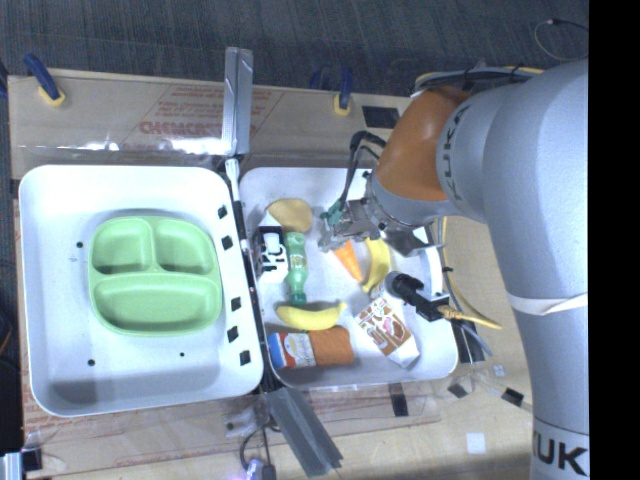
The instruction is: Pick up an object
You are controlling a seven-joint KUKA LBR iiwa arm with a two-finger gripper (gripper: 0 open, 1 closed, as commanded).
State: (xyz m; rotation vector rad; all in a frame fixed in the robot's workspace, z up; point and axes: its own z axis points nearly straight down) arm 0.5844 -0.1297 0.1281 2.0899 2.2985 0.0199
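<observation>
The gripper (345, 230) hangs low in the right bin (432, 368), just above the carrot (349, 261) near the bin's middle; how far it is open I cannot tell; it should descend straight, avoiding the banana (378, 265) just beside.

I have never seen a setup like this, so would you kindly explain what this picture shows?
One camera looks down at a slant on a bench with two white bins. The grey-and-orange shape on the right is a robot arm; its gripper reaches into the right bin, above an orange carrot. Nothing is visibly held. That bin also holds two bananas, a green bottle, a can and a small carton. The left bin holds a green divided plate.
</observation>
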